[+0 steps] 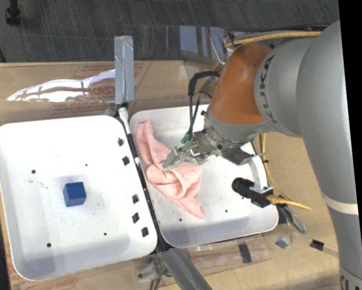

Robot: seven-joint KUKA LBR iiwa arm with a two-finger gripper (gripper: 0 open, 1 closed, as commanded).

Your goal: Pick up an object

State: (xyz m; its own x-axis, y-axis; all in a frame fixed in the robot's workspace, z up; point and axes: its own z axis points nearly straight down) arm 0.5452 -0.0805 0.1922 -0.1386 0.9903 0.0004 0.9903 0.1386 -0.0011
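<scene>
Grey KUKA arm [303, 91] with orange band, reaching in from the right over the right-hand shallow white plastic bin [240, 228]; left-hand shallow white plastic bin [19, 188] alongside, the two rims touching; crumpled pink cloth [171, 174] lying along the left side of the right bin; two-finger metal gripper [180, 152] lowered onto the cloth, fingers pinched on a raised fold of the cloth; small blue cube [75, 193] resting left of centre in the left bin.

2 shallow white bins, the left bin [19, 188] touching the right bin [240, 228], sit on brown cardboard [47, 81] over a dark carpeted floor [155, 10], with grey tape [123, 70] behind their seam.
</scene>
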